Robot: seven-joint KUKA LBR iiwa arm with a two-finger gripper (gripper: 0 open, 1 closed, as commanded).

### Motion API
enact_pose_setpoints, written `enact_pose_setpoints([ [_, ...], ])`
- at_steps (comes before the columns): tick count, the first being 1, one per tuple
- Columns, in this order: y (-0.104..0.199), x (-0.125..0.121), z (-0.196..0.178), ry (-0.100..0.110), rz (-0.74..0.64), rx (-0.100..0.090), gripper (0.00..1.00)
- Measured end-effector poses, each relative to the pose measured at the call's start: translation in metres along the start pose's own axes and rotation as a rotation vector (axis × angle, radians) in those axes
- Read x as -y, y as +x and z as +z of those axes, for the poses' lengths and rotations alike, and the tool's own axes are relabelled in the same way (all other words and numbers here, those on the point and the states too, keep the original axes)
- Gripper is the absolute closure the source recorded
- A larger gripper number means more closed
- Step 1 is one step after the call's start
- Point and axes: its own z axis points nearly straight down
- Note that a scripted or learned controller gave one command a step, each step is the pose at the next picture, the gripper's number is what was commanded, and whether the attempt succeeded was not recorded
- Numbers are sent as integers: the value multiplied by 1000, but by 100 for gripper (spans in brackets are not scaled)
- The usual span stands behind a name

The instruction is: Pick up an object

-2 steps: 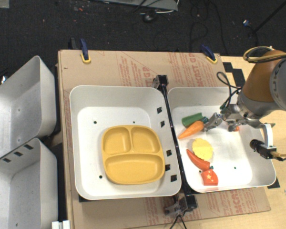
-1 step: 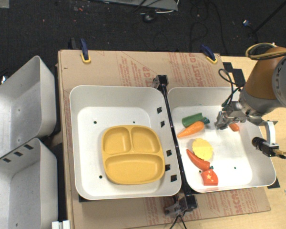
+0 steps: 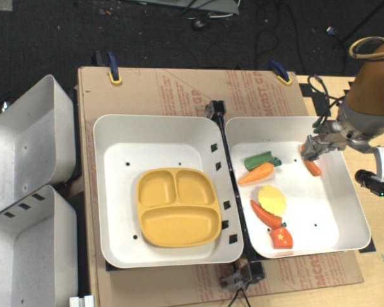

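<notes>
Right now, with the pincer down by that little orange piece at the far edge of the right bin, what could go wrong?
1. The pincer sits close to the right bin's wall, so it might bump the wall.
2. The small orange piece lies against that wall, leaving little room for a grip; it may slip away.
3. The carrot and green piece touch, so going for one could shift the other.

Brown bench (image 3: 179, 88) bears left bin (image 3: 109, 190) beside right bin (image 3: 349, 216)

Robotics lab, cardboard-topped bench (image 3: 179, 85), two white bins (image 3: 109, 171), loose cables (image 3: 269, 37) on dark floor
</notes>
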Motion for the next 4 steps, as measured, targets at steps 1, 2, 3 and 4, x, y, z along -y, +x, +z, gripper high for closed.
enact_pose_setpoints([
  [1,8,-9,-54,-1,-5,0,100],
  [2,8,-1,-111,-2,-4,1,100],
  [3,61,-2,-95,7,-8,-3,100],
  [4,119,-3,-80,7,-8,-4,100],
])
